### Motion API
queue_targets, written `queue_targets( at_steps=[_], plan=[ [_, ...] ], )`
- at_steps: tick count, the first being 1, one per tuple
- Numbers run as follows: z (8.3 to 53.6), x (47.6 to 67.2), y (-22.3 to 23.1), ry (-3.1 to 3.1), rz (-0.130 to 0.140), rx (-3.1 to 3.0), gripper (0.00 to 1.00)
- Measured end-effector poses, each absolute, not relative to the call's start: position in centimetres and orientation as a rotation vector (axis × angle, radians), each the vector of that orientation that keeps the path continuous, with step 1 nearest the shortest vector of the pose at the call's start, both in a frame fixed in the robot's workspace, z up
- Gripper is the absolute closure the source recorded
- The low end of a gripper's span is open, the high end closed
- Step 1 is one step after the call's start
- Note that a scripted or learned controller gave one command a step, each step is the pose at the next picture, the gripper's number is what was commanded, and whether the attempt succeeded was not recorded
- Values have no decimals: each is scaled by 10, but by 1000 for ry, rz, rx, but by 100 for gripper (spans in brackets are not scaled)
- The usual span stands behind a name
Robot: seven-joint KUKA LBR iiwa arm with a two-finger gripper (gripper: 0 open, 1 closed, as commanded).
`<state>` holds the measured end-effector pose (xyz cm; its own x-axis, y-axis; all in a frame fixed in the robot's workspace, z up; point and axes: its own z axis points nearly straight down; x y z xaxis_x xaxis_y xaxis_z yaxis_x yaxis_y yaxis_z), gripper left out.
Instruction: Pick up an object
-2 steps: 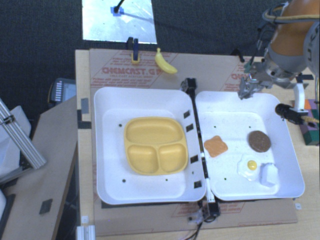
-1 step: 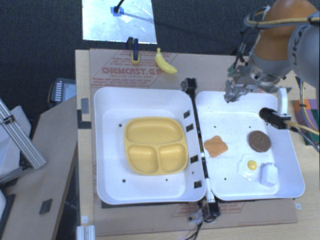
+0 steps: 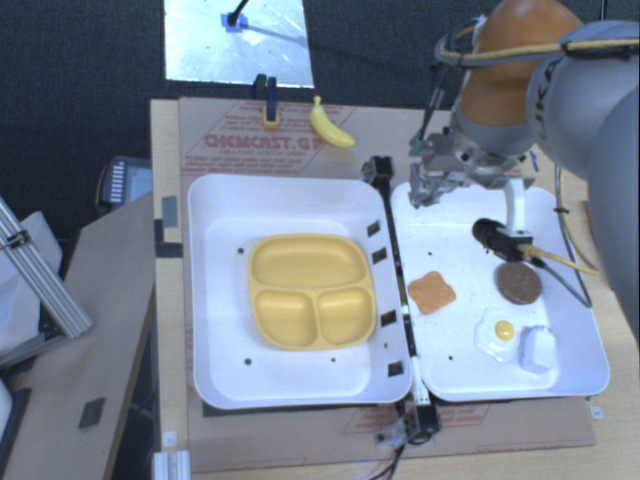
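White shallow bins sit side by side on the desk (image 3: 168, 368). The right bin (image 3: 575, 368) holds the things to pick: a flat orange toast slice (image 3: 431, 292), a brown disc (image 3: 519, 282), a fried egg (image 3: 497, 332) and a small white block (image 3: 537, 348). All look light, stiff and low-lying, probably best pinched across opposite edges. The left bin (image 3: 215, 268) holds a yellow divided tray (image 3: 305, 290). The claw (image 3: 428, 190) hovers over the right bin's far left corner; whether it is apart or together, I cannot tell.
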<state>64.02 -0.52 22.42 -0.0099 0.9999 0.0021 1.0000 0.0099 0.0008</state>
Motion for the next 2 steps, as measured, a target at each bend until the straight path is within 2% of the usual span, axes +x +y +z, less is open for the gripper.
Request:
queue_targets(
  at_steps=[1,2],
  plan=[
    [216,637,52,-2231,-3,-2210,100],
    [215,623,99,-2230,0,-2212,100]
  ],
)
